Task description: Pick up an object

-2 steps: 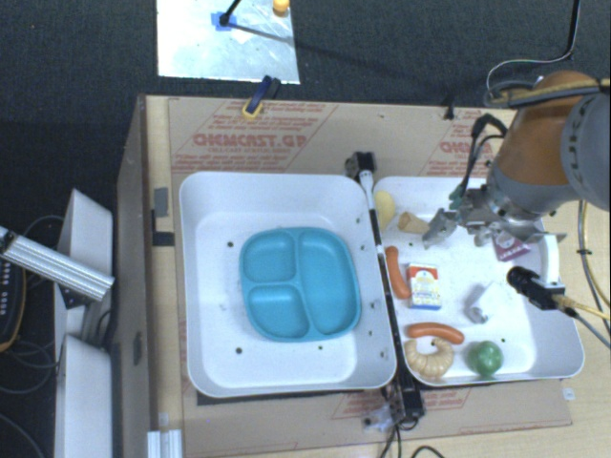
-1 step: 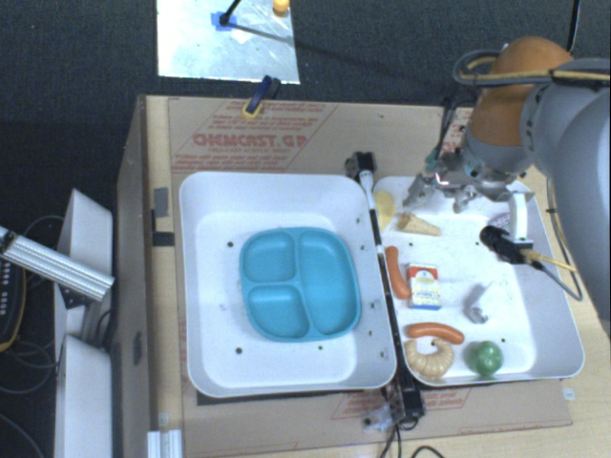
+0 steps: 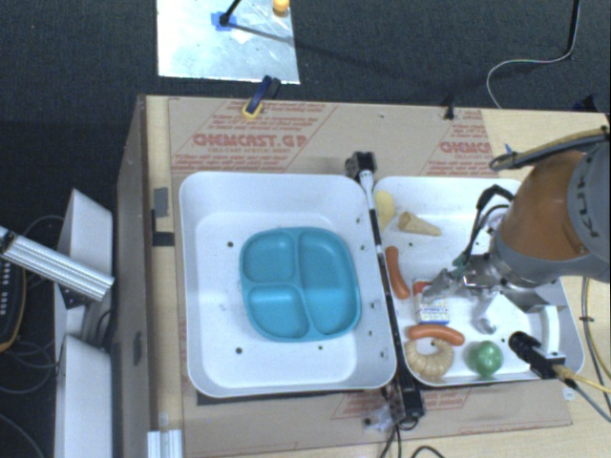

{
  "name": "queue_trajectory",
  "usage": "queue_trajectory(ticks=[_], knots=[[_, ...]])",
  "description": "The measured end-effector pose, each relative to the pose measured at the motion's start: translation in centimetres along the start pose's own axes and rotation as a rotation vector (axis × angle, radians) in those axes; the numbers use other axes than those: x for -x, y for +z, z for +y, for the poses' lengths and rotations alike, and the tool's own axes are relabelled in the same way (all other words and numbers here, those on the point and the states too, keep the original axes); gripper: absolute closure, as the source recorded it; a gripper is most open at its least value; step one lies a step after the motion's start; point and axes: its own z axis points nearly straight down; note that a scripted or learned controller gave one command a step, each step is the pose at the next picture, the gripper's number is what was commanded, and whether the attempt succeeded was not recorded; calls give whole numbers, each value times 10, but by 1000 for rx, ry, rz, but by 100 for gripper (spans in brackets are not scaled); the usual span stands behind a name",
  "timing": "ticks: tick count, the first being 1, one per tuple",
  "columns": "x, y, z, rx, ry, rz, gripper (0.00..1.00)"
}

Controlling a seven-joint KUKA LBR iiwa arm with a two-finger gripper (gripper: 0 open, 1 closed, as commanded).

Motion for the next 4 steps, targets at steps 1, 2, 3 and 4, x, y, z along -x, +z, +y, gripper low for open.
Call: queue_trajectory(ticks=[1, 2, 3, 4], knots=[[-35, 11, 40, 3, -1, -1, 0], [12, 13, -33, -2, 1, 0, 0], [49, -95, -28, 2, 0, -1, 0], [83, -48, 17, -2, 0, 0, 0]])
